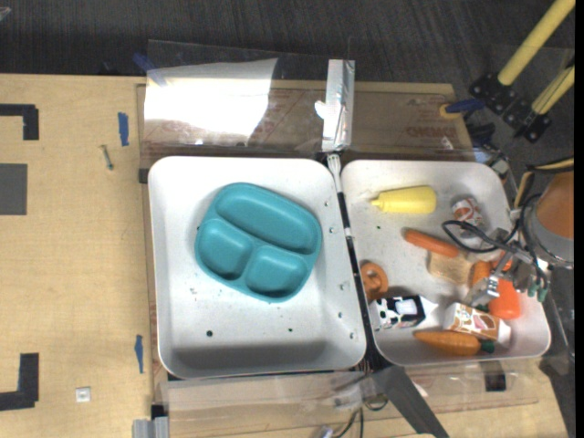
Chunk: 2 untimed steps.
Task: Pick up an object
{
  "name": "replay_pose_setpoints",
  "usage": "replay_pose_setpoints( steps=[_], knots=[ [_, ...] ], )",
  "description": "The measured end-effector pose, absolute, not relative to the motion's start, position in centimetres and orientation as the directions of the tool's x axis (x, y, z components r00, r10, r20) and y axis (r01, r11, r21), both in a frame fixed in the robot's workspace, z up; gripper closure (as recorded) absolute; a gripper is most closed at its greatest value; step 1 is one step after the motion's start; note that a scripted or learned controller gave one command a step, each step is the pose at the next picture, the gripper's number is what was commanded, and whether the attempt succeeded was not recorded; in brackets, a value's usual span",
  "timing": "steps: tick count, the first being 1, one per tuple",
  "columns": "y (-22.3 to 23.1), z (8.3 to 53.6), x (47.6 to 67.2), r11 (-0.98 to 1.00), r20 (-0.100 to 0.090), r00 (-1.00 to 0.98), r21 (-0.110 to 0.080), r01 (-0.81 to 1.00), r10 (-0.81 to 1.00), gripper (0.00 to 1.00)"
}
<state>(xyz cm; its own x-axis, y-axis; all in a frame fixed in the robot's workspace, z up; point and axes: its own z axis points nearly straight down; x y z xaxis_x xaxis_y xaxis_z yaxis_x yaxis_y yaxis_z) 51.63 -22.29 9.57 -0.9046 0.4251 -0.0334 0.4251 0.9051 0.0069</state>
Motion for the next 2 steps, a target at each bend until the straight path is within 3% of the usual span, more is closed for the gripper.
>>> replay_pose_setpoints(
  steps=[1,2],
  knots=[
    [-22.24,9.58,49.22,0.905,-0.044,-0.904,0.005,0.426,0.426,0.0],
    [-22.24,9.27,49.06,0.908,-0.035,-0.908,0.006,0.418,0.418,0.0]
  ],
)
